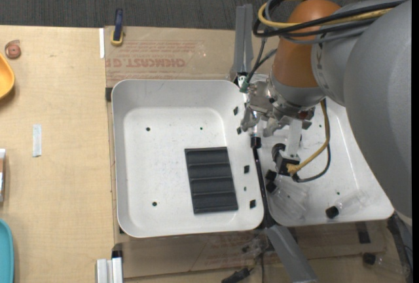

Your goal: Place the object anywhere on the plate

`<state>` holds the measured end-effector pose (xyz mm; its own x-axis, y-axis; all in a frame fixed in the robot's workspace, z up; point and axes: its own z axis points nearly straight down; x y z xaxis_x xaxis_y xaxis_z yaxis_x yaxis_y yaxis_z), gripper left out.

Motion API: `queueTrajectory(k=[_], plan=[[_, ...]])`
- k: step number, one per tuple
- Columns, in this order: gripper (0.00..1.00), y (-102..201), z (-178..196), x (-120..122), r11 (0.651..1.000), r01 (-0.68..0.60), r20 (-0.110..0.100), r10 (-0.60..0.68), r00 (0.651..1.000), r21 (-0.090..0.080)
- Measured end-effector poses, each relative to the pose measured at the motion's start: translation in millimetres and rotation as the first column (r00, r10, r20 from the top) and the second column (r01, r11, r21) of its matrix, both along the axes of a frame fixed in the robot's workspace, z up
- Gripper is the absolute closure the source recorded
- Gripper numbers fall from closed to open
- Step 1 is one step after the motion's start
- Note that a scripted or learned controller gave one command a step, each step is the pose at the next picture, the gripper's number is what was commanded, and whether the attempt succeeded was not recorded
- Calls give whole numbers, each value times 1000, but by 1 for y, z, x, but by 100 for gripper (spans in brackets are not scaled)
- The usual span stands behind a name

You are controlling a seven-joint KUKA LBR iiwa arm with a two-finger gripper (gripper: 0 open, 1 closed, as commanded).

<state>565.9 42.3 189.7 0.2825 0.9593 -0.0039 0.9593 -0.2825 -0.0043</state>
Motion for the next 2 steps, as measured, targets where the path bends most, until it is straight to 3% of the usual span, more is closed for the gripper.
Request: queueTrajectory(k=[1, 2], plan=[[100, 49, 3, -46, 973, -229, 0, 229, 973, 2], [100, 129, 91, -88, 817, -577, 3, 577, 817, 1]])
